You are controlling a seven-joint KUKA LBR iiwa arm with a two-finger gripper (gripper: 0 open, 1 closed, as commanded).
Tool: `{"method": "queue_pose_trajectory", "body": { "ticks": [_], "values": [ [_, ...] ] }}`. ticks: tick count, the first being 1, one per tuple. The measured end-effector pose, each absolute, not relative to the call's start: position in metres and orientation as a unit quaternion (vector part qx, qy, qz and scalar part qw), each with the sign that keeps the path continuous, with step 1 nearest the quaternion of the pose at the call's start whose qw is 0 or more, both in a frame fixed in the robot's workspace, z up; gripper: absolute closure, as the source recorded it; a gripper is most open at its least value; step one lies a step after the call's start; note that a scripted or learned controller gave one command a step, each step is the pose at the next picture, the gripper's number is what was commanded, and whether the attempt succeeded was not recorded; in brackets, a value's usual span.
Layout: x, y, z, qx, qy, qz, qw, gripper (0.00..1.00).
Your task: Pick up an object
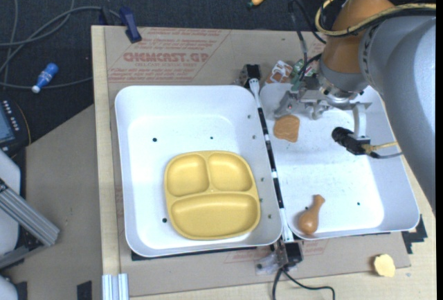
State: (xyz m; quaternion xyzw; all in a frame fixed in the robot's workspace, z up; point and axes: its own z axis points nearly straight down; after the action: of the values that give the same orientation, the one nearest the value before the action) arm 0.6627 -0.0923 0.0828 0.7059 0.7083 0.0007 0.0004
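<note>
In the right bin (360, 219), a tan-brown chunk (286, 128) lies close to the divider at the back left. A brown drumstick-shaped toy (309, 215) rests near the front left corner. My gripper (304, 107) hangs low over the back of the right bin, just above and to the right of the tan-brown chunk. The wrist hides much of it, and nothing can be seen held in it. The left bin (138, 118) holds a yellow divided plate (210, 193) in its front half.
A small yellow piece (383, 265) lies on the bench outside the right bin's front right corner. A blue clip (129, 23) sits at the board's back left. A small red-and-white item (280, 71) lies behind the right bin.
</note>
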Motion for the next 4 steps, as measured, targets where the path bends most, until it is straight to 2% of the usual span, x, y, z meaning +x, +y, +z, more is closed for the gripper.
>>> {"method": "queue_pose_trajectory", "body": {
  "ticks": [3, 4],
  "values": [
    [0.652, -0.096, 0.085, 0.707, 0.707, -0.0008, -0.001, 0.0],
    [0.663, -0.093, 0.085, 0.707, 0.707, 0.0009, 0.001, 0.0]
  ]
}}
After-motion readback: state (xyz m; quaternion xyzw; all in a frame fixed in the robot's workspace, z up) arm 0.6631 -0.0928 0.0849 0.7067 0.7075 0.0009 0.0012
